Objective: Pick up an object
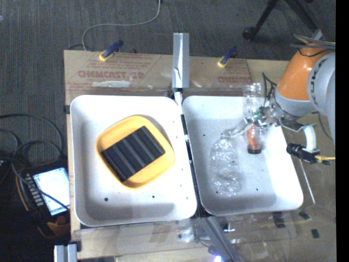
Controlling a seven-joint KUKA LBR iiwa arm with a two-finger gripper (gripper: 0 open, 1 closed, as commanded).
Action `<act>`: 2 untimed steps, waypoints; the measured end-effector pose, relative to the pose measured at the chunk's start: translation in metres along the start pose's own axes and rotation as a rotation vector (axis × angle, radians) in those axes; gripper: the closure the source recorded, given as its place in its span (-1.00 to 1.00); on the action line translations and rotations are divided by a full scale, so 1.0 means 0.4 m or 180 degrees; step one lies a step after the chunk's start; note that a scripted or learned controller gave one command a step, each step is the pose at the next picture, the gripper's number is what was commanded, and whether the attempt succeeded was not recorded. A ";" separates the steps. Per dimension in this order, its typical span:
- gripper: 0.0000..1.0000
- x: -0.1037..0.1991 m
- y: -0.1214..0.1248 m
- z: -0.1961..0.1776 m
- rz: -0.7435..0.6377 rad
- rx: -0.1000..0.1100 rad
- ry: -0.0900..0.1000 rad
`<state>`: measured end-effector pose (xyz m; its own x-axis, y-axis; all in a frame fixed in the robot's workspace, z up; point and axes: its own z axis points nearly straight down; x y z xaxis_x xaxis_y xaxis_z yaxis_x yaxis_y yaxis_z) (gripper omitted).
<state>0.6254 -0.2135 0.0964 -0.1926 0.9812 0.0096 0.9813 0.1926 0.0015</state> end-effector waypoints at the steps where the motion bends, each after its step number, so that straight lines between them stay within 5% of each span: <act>1: 1.00 0.005 0.002 -0.021 -0.0005 0.0000 0.0006; 2: 1.00 0.181 0.132 -0.244 -0.0429 0.0006 -0.0030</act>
